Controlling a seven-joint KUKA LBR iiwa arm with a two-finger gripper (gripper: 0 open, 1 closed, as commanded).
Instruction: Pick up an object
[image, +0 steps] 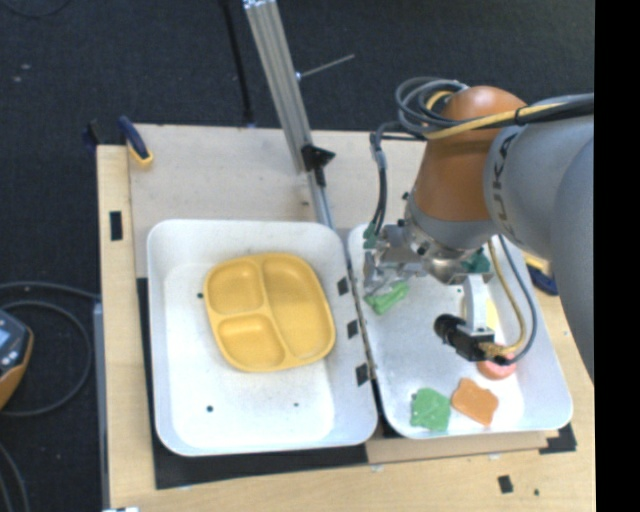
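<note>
Green block (431, 410) and orange block (475, 401) sit well below the claw (383, 278); claw hangs over a green piece (386, 296), grip state unreadable; centre it and descend straight

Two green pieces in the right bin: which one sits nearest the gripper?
The pale green piece by the right bin's left wall, directly under the gripper. The darker green piece lies apart at the bin's near edge, beside the orange piece.

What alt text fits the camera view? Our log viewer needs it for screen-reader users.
A grey and orange arm reaches over the right white bin, its hand low beside a green piece. A green block and an orange block lie near that bin's front. The left bin holds a yellow divided plate.
</note>
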